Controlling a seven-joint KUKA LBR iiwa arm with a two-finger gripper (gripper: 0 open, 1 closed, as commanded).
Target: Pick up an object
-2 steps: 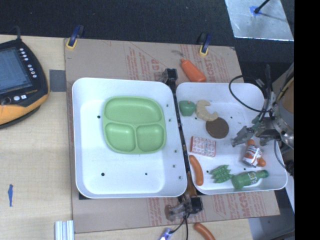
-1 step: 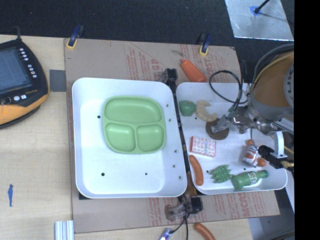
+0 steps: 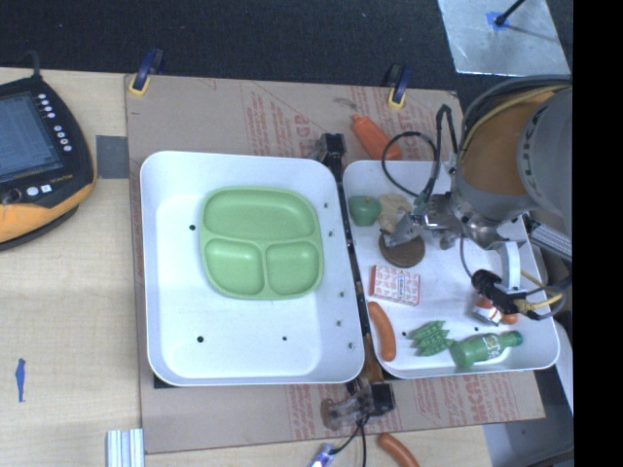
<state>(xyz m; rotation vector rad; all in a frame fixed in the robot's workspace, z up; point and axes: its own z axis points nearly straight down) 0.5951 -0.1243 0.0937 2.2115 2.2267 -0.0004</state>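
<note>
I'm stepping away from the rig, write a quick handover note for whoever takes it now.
Claw: low in the right bin, over the brown disc; grip unclear, nothing seen held.
Right bin also holds a green ball, red-and-white packet, sausage, green toy and green bottle.
Left bin: green divided plate.
Done: no pick confirmed.
Left: grasp and lift one object.

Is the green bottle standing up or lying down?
Lying down. The green bottle rests on its side on the floor of the right bin, near the front edge, its length running across the bin.
</note>
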